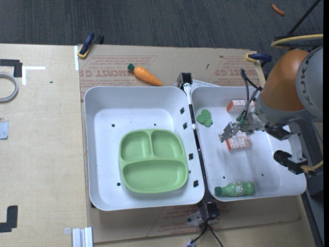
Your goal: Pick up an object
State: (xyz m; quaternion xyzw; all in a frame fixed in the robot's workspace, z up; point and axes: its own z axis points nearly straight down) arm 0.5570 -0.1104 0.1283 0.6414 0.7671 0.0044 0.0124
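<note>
Reaching into the right bin (288, 189), the end effector (230, 133) hovers just beside a small red-and-white carton (239, 143); its grip is too blurred to judge. A second carton (236, 106) is half hidden behind the arm. Green broccoli (204, 118) and a green bottle (235, 189) lie nearby. Left bin (97, 138) holds a divided green plate (153, 161).

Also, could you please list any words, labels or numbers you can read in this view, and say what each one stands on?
Red print on the cardboard sheet under the bins: mirrored and blurred, not readable.
Dark lettering on the arm: cut off at the frame edge, not readable.
Labels on the green bottle and the two red-and-white cartons: too small to read.
</note>
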